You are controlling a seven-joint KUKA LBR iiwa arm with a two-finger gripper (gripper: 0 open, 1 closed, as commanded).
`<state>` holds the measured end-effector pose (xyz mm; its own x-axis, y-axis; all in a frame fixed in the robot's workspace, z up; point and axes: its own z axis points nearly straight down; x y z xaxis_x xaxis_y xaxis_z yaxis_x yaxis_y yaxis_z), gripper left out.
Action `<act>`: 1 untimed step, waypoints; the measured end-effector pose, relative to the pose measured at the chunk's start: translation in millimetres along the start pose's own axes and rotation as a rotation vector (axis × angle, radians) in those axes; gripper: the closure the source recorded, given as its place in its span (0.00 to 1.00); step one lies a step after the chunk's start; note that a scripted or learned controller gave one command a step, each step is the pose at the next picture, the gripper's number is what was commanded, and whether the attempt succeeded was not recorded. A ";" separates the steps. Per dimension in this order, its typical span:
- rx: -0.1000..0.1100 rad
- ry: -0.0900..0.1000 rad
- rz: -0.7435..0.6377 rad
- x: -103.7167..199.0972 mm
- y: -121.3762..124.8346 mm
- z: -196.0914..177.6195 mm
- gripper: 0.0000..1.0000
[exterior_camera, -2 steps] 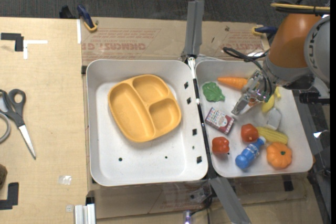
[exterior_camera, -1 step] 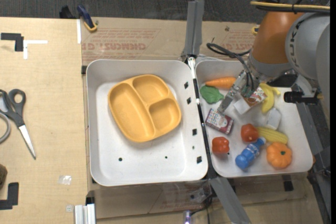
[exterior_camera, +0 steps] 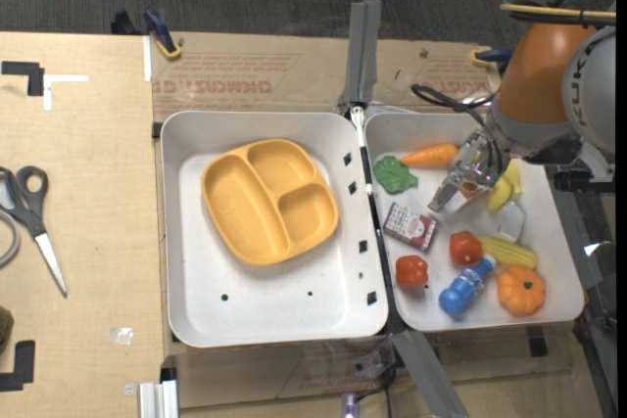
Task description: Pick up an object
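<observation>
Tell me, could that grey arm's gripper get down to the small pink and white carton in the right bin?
Probably yes. The gripper hangs just right of the small pink and white carton, which lies flat with nothing on top; the red tomato sits close below it.

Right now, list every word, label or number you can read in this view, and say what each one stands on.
Red print on the cardboard sheet behind the bins: upside down and blurred; not legible.
Letters on the arm: cut off at the edge, unreadable.
Label on the small red-and-white packet: too small to read.
Label on the blue bottle: too small to read.
</observation>
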<state>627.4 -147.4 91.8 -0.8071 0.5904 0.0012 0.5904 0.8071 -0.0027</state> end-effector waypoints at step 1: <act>0.007 0.009 0.078 27.7 43.8 2.2 0.00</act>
<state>630.9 -95.7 89.5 -0.7589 0.6512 0.0100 0.6511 0.7589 -0.0101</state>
